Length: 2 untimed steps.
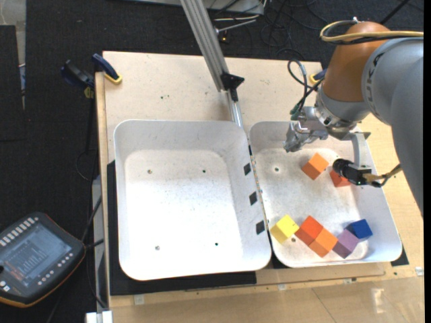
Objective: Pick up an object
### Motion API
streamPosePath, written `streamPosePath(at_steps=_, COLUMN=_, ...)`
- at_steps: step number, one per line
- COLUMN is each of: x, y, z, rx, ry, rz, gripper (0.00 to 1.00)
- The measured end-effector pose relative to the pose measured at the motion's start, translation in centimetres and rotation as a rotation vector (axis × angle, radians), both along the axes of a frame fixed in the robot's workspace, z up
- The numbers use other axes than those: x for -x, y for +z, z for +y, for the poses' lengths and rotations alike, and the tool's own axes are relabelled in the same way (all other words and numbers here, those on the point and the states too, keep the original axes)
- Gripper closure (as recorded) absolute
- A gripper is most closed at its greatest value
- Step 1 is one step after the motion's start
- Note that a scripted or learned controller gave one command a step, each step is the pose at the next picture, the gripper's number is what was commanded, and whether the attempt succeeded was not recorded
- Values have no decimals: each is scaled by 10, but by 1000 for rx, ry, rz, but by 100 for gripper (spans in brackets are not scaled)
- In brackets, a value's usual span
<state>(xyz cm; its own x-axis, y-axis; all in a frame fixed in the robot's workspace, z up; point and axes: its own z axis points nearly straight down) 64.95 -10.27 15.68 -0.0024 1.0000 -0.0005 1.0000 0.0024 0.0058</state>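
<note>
Nearby, orange cube (315,165) tilted cornerwise, no long axis, beside tool (295,142), finger state indiscernible.

Teach pendant (34,258) bottom-left; clamp (101,70) bench corner.

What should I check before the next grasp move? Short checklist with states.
1. Targets in reach: ok. Blocks sit in the right bin.
2. Gripper position: ok, above the right bin's far end, left of the lone orange block.
3. Something held: cannot tell.
4. Lone block has room around it: not ok; a red block lies close on its right.
5. Near cluster separable: not ok; yellow block, purple block and blue block crowd together.
</note>
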Motion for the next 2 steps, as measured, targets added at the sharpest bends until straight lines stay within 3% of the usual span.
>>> streamPosePath(at_steps=1, x=-2, y=51, z=0, rx=1, ry=0, rz=-1, gripper=100)
streamPosePath(at_steps=2, x=-11, y=59, z=51, rx=-2, ry=5, rz=2, gripper=100)
